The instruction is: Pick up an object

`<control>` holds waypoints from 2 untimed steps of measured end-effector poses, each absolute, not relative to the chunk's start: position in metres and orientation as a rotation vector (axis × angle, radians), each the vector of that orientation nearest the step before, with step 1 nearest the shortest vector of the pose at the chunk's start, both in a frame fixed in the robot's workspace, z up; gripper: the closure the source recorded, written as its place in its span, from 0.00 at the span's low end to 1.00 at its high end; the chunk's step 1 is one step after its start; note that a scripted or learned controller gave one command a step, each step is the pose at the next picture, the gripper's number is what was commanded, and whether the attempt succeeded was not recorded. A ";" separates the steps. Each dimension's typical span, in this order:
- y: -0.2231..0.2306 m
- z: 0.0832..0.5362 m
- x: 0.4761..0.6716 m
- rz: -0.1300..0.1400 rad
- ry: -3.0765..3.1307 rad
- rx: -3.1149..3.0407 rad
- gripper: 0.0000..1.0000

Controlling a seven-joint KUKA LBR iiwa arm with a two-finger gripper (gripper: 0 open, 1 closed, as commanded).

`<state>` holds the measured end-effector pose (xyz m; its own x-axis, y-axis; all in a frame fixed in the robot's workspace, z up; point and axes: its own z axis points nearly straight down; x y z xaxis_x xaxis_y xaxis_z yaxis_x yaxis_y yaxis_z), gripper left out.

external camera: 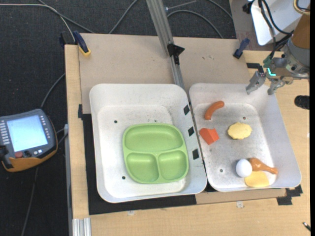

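One fixed cam, mounted above the bench [147, 58], looking down at a slant from the near side. Far enough back to take in both white bins: left bin [103, 146] & right bin [280, 132], plus dark floor at left and far edge. Arm [300, 43] enters from right.

At the upper right of the frame, the arm [301, 45] shows a grey wrist under a tan-orange band. Black cables loop beside a white casing above it. The gripper [264, 84] has two dull grey metal fingers [254, 83], with a small teal light glowing at their base.
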<state>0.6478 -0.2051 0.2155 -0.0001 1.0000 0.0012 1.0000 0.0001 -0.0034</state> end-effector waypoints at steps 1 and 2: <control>-0.205 0.217 0.649 0.000 -2.222 -2.220 0.00; -0.198 0.172 0.646 0.004 -2.219 -2.217 0.00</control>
<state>0.6464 -0.1980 0.1724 -0.0013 1.0000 0.0018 1.0000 0.0013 -0.0052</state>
